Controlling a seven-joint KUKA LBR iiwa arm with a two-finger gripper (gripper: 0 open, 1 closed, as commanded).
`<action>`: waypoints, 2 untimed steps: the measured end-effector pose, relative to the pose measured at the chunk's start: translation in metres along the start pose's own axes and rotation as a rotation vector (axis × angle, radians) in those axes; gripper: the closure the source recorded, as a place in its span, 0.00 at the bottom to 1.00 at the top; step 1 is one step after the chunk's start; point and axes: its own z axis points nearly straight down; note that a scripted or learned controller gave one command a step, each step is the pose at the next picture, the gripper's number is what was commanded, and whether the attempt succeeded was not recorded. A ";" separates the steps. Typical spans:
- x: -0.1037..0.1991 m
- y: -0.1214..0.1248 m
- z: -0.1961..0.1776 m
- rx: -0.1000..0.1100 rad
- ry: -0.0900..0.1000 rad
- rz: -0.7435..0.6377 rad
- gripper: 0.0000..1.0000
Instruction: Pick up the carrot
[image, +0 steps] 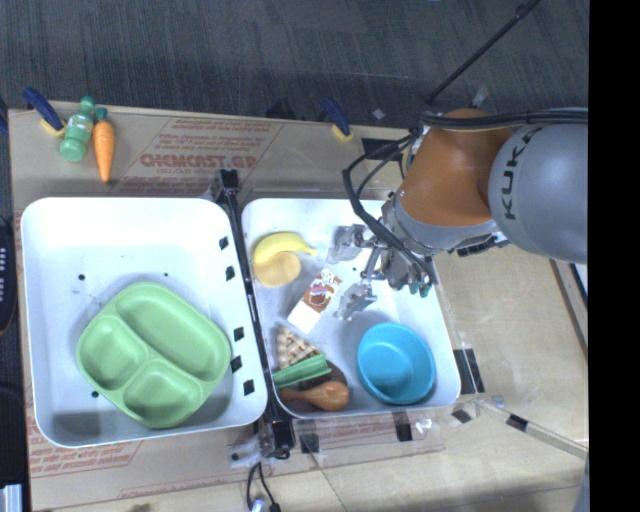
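While the grey arm with its orange band (455, 180) reaches in from the right, its two-finger metal gripper (357, 270) hangs over the middle of the right-hand shallow white bin (440, 305), and its fingers stand apart with nothing between them. The small orange toy carrot with a green top (103, 145) lies well apart from the gripper, outside both bins, on the brown cardboard sheet (200, 150) at the far left of the bench, just beside a pale green toy bottle (76, 135) and a blue clamp (42, 110). In the right bin, a yellow banana-like toy (278, 257) sits at the far left corner, and a small white packet with a red print (315, 300) lies just left of the gripper. A round blue plastic bowl (396, 363) rests near the gripper on its near side. At the near left of that bin lie a waffle-patterned piece (293, 347), a green strip (303, 372) and a brown rounded toy (320, 394), close together. The left-hand white bin (60, 240) holds a light green tray with three compartments (152, 352).
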 end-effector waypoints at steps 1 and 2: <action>-0.058 0.032 0.034 0.003 0.003 -0.115 0.00; -0.035 0.037 -0.173 0.003 -0.015 -0.247 0.00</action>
